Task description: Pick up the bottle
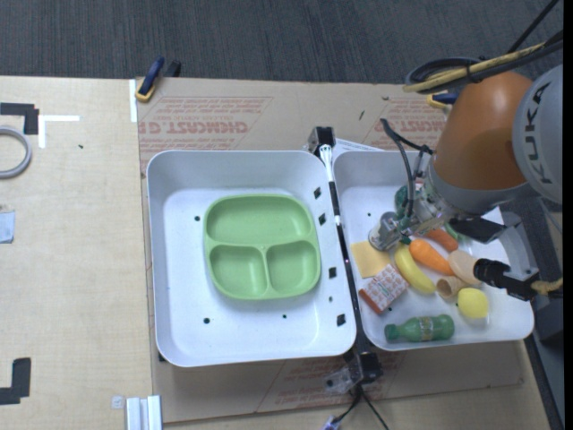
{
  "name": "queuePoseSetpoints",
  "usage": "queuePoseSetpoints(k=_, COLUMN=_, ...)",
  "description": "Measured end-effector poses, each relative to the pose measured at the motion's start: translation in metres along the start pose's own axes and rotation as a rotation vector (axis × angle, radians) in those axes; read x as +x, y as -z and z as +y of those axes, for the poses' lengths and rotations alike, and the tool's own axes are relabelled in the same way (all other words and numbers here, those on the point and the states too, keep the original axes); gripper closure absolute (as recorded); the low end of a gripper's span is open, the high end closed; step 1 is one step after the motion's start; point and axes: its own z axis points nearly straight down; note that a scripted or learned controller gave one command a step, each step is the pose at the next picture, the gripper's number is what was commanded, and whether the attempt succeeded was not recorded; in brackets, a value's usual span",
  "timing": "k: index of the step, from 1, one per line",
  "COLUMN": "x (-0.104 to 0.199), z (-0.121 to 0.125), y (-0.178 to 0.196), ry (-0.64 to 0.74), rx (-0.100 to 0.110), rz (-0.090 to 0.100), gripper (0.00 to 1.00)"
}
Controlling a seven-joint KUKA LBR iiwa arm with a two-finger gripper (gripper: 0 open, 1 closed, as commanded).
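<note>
The small green plastic bottle [420, 330] is seen lying on its side at the right white bin's [358, 184] near edge. The metal two-finger gripper [391, 231] is poised well above it; its grip cannot be told.

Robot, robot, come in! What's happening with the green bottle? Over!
Gripper low in the right bin, above the banana. Green bottle lying on its side by the front wall, untouched. Snack packet and lemon close by.
</note>
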Motion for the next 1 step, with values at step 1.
queuePoseSetpoints(k=1, x=0.102, z=0.0028, y=-0.0003, ry=-0.252, rx=0.002, rz=0.0, gripper=1.0)
